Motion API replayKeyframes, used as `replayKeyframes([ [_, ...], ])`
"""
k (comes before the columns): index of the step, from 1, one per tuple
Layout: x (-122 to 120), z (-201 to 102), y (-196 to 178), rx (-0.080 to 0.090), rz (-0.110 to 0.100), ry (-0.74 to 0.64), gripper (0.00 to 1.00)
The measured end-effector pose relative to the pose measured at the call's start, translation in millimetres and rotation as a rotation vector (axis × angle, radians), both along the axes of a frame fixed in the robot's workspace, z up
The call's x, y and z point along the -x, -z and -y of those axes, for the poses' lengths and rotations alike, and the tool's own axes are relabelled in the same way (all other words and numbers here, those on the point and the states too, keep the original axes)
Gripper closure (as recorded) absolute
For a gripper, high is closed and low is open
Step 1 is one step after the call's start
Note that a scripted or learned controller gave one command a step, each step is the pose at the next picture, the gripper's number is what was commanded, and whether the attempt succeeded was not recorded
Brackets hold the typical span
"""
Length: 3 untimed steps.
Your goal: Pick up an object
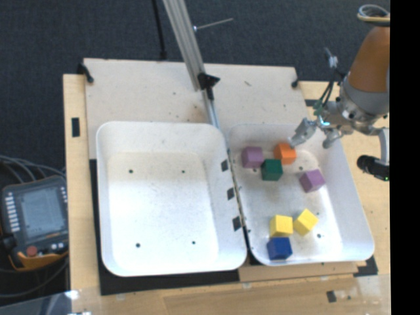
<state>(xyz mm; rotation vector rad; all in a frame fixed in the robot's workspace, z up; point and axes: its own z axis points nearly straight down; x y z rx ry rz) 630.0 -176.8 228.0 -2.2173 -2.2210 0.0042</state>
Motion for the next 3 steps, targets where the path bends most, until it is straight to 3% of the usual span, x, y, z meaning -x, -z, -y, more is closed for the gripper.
replayKeyframes([
  [1, -0.9, 0.3, -3.2, 0.003, 0.004, -0.002, 0.00],
  [2, 2.2, 3.8, 59.2, 0.001, 0.000, 0.002, 0.00],
  [3, -2.4, 6.0, 99.7, 0.005, 0.020, 0.002, 0.00],
])
